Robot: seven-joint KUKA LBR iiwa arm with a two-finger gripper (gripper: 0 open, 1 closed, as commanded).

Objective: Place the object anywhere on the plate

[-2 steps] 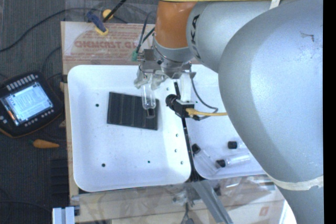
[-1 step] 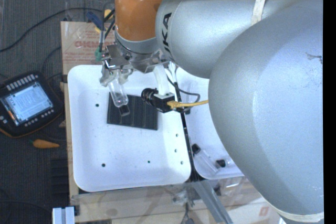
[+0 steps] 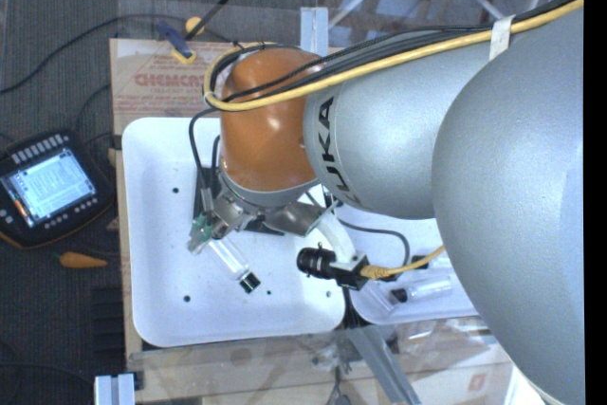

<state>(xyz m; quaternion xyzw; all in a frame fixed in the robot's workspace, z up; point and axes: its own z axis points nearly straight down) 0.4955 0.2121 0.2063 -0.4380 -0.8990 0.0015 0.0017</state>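
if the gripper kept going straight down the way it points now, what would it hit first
Most likely the bare floor of the left white bin: the gripper points down into it, and nothing clearly lies under its tip, though depth is hard to judge here.

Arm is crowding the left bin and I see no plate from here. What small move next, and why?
Probably lift the arm a little and back it toward the right. The grey arm with the orange band covers much of the shallow white left bin, and the gripper hangs low over its floor beside a small clear and black part. Whether it holds anything cannot be told; a clearer look would settle that.
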